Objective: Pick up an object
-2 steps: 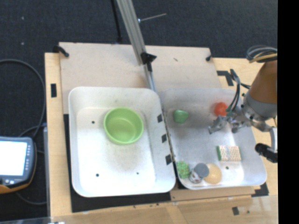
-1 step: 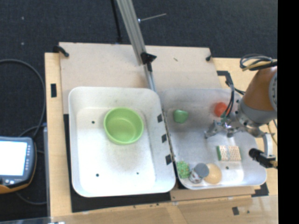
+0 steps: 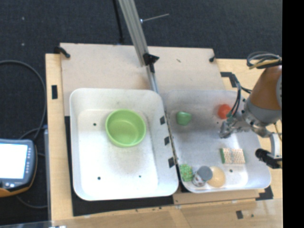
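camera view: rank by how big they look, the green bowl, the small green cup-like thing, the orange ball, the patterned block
Largest to smallest as they look in the camera view:
1. Round light-green plastic bowl, by far
2. Beige patterned rectangular block
3. Small green cup-like object
4. Orange-red ball, partly hidden by the arm, so its place against the cup is unsure

Even overhead light is falling on my bench, and the two white bins (image 3: 118,194) are reading bright, nearly washing out along their rims, while the dark floor (image 3: 47,13) is swallowing detail. Shadows are staying soft and short, one lying just under the green bowl (image 3: 125,127). The whole picture is looking slightly soft and grainy, and small items are blurring.
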You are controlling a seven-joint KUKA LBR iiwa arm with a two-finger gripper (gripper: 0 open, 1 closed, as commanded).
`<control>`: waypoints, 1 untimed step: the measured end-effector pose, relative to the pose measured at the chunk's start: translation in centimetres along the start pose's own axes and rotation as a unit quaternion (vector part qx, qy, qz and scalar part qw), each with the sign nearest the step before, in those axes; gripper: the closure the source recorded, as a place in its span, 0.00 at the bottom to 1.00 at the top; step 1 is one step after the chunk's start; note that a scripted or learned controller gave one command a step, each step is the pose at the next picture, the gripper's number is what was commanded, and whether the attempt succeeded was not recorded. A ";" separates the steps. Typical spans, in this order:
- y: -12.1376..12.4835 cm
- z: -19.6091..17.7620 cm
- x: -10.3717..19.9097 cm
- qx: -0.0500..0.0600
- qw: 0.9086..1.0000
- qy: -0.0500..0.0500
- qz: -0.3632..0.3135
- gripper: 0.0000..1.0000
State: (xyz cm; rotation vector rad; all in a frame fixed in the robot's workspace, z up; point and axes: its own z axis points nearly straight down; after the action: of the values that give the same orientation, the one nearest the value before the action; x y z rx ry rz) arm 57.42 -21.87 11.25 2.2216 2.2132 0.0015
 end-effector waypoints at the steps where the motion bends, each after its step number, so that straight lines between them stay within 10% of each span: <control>1: 0.6 -4.4 -0.3 -0.001 1.000 0.001 -0.003 1.00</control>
State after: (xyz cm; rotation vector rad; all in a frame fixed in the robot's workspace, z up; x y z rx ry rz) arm 57.99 -22.18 15.70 2.2151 2.2196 0.0042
